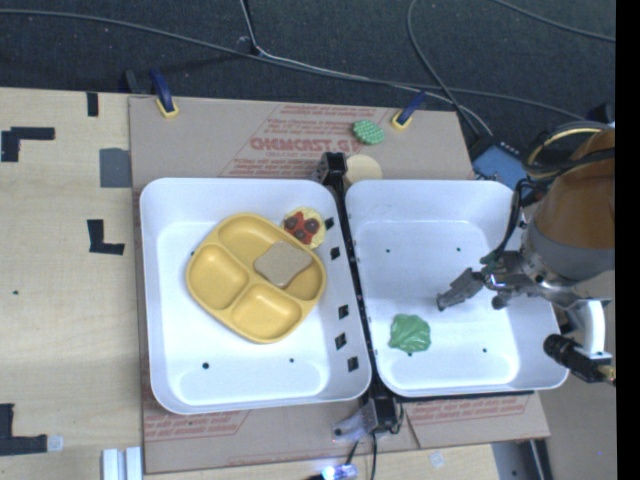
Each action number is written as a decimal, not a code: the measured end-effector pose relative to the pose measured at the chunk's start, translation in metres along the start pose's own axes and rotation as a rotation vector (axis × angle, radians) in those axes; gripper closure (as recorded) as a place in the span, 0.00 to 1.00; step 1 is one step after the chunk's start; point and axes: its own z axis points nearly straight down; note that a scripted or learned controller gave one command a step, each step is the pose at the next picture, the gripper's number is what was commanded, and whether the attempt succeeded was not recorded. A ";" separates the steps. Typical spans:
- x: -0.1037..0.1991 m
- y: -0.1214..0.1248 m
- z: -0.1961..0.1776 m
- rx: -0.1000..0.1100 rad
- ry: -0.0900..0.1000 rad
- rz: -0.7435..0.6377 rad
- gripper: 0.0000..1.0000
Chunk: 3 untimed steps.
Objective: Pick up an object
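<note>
Here, arm (575, 218) reaching leftward, pincer (455, 295) low over right bin (500, 200), near green object (409, 334)

Light wooden desk (60, 298), black tape marks (30, 140) toward left edge. Brown printed cardboard sheet (290, 143) laid across middle, held at far edge by two blue-and-yellow clamps (163, 95) (405, 115). Green dotted disc (367, 131) on cardboard just beside right-hand clamp. Grey cables (330, 68) trailing over dark floor (80, 28) beyond far edge.
</note>
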 end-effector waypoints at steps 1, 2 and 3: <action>-0.002 -0.002 0.064 0.001 0.000 0.000 0.00; -0.002 -0.001 0.089 -0.006 -0.002 0.000 0.00; -0.002 -0.001 0.076 -0.010 -0.002 0.000 1.00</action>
